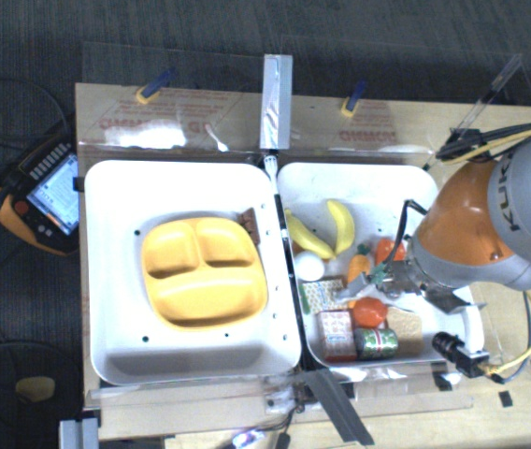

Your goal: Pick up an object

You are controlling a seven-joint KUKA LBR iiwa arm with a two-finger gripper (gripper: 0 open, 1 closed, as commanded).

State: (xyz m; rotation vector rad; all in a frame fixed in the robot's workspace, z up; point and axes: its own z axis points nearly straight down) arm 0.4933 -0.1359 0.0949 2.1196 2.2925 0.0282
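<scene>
One gripper [385, 279] hangs low in the right bin [415, 181], just above a red tomato-like object [369, 311]; whether it grips anything I cannot tell. Bananas [326, 232] lie nearby, and a yellow tray [204, 269] fills the left bin [107, 279].

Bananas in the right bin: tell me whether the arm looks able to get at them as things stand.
Probably yes. The bananas lie exposed at the top of the pile in the right bin, with nothing lying over them. The arm is already over that bin, its tool just beside them above the red and orange items.
</scene>
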